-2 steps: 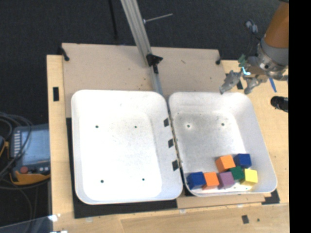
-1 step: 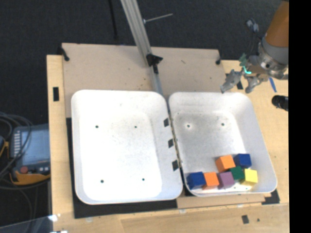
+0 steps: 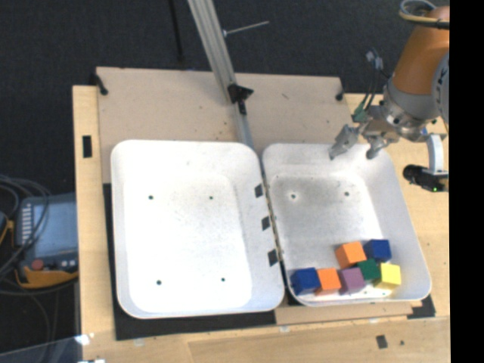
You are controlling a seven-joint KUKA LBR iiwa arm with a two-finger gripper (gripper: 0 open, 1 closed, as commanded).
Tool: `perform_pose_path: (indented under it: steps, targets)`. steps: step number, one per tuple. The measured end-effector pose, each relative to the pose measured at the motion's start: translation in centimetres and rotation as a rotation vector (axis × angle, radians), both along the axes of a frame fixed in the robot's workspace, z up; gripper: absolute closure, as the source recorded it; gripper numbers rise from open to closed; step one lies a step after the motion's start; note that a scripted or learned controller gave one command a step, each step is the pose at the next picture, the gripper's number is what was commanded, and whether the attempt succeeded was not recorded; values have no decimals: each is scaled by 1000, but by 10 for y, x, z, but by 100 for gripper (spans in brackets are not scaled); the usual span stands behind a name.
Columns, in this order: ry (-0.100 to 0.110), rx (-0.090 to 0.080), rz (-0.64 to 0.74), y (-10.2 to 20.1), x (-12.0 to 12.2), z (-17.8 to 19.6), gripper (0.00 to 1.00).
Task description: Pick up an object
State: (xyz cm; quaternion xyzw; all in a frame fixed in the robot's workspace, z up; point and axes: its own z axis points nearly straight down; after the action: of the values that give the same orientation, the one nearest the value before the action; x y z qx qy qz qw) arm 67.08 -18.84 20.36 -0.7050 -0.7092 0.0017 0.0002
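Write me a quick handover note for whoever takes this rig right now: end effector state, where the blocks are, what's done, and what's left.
End effector: open, holding nothing, poised over the far right corner of the right bin.
Blocks: all clustered in the right bin's near right corner. Front row from left: blue block, orange block, purple block, yellow block. Behind them: a second orange block, a green block and a second blue block.
Left bin: no blocks in it.
Done: nothing picked yet.
Left: move the end effector to the cluster, close on one block and lift. They sit tightly packed, so an outer block is probably easiest.
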Motion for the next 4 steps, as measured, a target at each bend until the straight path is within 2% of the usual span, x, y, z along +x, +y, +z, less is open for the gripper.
perform_pose_path:
  steps: [1,2,3,4]
  targets:
    - [1,0,-1,1,-3,-62,0]
    - [0,-1,-1,0,-4,-109,0]
    - [-9,-4,1,-1,-1,-93,100]
    - [-11,0,3,0,4,-28,100]
